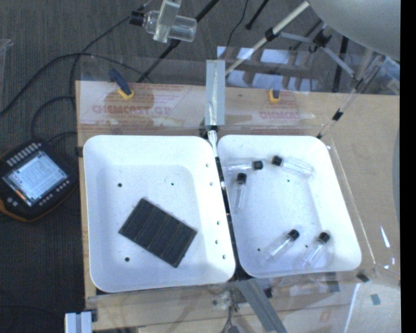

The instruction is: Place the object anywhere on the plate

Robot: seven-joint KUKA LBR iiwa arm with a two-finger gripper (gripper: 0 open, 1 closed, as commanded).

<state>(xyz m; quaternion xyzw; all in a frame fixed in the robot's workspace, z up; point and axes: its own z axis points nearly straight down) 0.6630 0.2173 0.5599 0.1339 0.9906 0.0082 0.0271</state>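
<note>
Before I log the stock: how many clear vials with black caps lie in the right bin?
5. Three near the far wall: one, one, one. Two near the front: one, one. None looks hidden.

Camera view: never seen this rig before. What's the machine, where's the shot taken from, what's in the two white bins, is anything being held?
This is one fixed camera above a bench, looking down at a slant. The grey curved shape at the top right corner is part of the robot arm, which reaches in from that side.

Two shallow white bins sit side by side on the bench. The left bin holds a dark ribbed rectangular plate, lying flat and turned at an angle. The right bin holds five small clear vials with black caps: three near its far edge, two near its near edge, all lying on their sides.

Left of the bench, on the floor, lies a handheld control pendant with a screen.
</note>
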